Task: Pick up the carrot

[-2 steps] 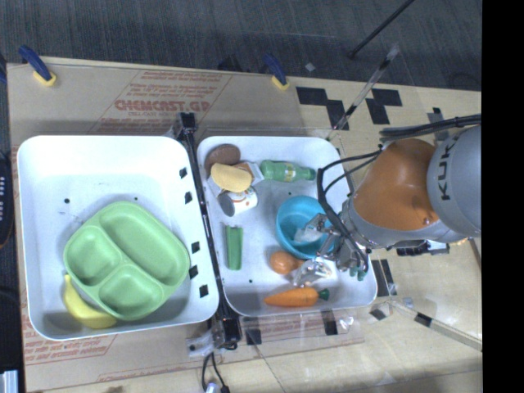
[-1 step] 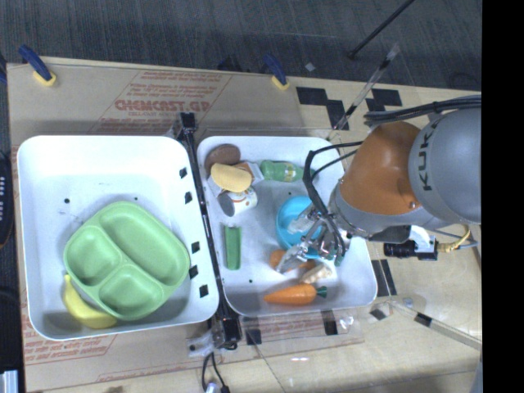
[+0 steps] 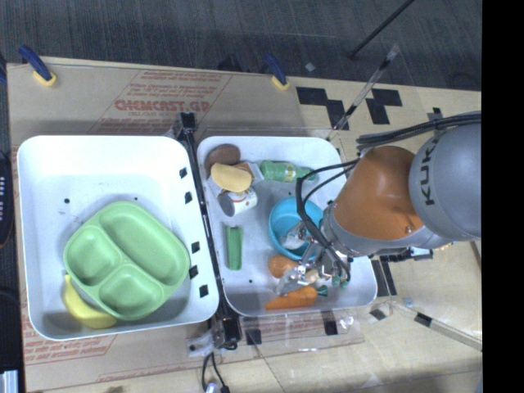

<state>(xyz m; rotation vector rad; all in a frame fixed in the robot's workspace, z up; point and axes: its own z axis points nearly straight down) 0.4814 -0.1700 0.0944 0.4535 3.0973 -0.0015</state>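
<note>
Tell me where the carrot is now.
The carrot lies at the near edge of the right bin, just below the claw and an orange item.

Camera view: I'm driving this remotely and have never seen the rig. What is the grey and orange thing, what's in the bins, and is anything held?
One picture, taken from above the bench at a slant. The grey and orange shape is the robot arm, reaching in from the right. Its gripper hangs low over the right bin, just above the carrot, which lies on the bin floor by the near wall. I cannot tell whether anything is held. That bin also has a blue bowl, a green stick, a green bottle and a yellow piece. The left bin holds a green divided tray.
</note>
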